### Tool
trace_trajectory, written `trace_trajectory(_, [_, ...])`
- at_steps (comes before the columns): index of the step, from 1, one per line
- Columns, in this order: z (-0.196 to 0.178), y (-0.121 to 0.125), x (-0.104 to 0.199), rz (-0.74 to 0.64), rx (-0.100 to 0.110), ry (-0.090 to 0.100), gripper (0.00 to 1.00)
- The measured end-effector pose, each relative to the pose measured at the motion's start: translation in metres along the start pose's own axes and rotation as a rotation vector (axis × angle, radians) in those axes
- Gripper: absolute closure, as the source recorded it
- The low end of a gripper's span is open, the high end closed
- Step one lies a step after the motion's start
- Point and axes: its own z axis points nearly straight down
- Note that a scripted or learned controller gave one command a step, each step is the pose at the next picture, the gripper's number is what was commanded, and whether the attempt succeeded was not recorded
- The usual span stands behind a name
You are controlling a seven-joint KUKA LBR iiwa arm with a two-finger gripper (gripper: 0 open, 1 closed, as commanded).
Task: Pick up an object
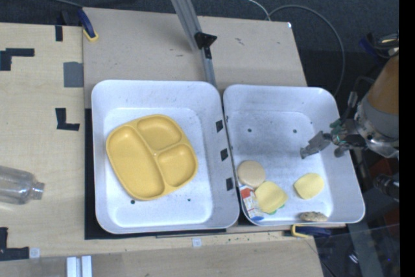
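Observation:
The right bin (279, 100) holds a round tan piece (251, 173), a yellow lump (270, 196) lying on a red, white and blue packet (248, 202), a second yellow lump (309, 185), and a small brown piece (313, 216) at the front rim. My gripper (322, 148) hangs over the bin's right side, up and to the right of these items. It stands open, one grey finger (312, 145) pointing left, and nothing sits between its fingers. The second yellow lump is the closest item, just below it.
The left bin (104, 100) carries a yellow three-compartment plate (151, 156). A metal pole (181, 0) slants down to the bins' shared back edge. A clear bottle (16, 186) lies on the bench at far left. Cables run behind the right bin.

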Motion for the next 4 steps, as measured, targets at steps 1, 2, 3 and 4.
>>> trace_trajectory(1, [-0.081, 0.015, 0.049, -0.005, -0.009, -0.002, 0.00])
trace_trajectory(2, [-0.174, 0.010, -0.011, 0.004, -0.009, -0.007, 0.00])
trace_trajectory(3, [-0.335, 0.063, -0.021, -0.002, -0.010, -0.006, 0.00])
trace_trajectory(4, [-0.335, 0.091, -0.021, 0.001, -0.002, -0.005, 0.00])
